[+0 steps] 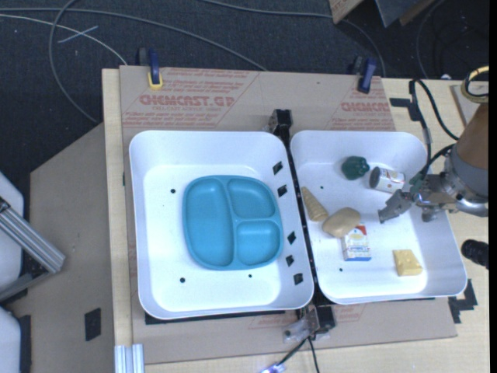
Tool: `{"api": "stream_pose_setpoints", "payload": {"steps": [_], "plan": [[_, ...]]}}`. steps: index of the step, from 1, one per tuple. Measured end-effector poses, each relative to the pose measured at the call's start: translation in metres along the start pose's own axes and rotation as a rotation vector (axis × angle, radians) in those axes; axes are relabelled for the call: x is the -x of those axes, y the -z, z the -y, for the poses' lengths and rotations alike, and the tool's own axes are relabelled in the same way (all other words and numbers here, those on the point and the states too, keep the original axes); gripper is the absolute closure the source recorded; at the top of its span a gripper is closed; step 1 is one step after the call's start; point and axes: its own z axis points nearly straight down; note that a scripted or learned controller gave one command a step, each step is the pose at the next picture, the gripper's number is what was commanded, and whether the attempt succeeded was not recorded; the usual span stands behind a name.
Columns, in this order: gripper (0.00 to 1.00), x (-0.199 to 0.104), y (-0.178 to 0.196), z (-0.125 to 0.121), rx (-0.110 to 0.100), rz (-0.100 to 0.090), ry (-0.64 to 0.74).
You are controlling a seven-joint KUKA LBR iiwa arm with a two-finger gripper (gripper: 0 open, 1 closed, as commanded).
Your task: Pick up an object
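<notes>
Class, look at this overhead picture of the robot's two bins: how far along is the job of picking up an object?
Done: the gripper has reached into the right bin, between the small bottle and the tan lump. In hand: nothing is seen between its fingers. Left: closing on one item and lifting it. The green object, carton, yellow block and cone-shaped piece all lie on the bin floor.
</notes>
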Motion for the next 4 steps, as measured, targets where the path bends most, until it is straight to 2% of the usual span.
{"api": "stream_pose_setpoints", "payload": {"steps": [1,2,4], "plan": [[0.0,0.003,-0.053,0.011,-0.002,-0.001,0.0],[1.0,0.003,-0.039,0.008,0.007,0.002,0.0],[1.0,0.001,0.051,-0.003,0.012,0.005,0.002]]}}
